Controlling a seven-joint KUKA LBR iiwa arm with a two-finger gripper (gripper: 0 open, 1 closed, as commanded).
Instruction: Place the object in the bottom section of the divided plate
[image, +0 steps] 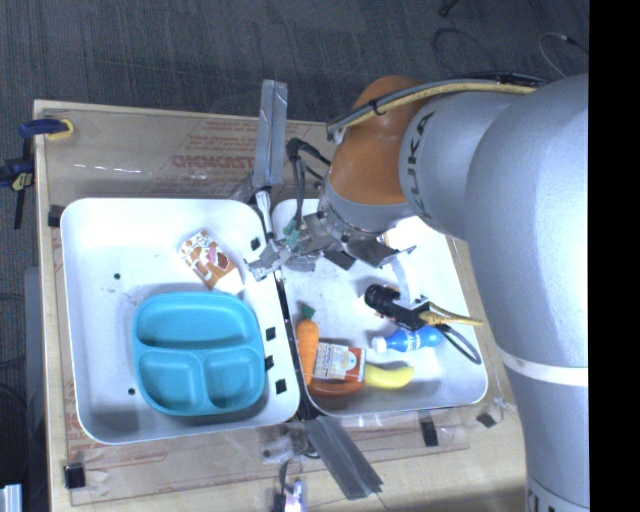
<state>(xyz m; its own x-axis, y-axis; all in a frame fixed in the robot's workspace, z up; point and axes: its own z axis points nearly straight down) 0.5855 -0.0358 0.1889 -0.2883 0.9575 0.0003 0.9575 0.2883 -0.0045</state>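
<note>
**Get a sure hold before heading for the plate**

The gripper (272, 258) hangs over the wall shared by the two bins, toward its far end; whether it is open or closed I cannot tell, and I see nothing held in it. Just beside it, in the left bin (75, 300), a snack packet (208, 258) lies toward the far right corner. It is likely the object meant, though the carrot (307, 340), carton (337, 362), banana (390, 376) and bottle (410, 340) along the near edge of the right bin (455, 395) are candidates too. The blue divided plate (195, 330) sits toward the left bin's near right corner, bare; it has one wide compartment on its far side and two smaller ones on its near side.

To do this well, I judge: come down squarely on the packet, clear of the bin wall; it lies flat and askew, so line up across its narrow side; lift well above the plate's rim before crossing; release low over a near-side compartment — not on the ridge between them — so it settles rather than slides.
</note>
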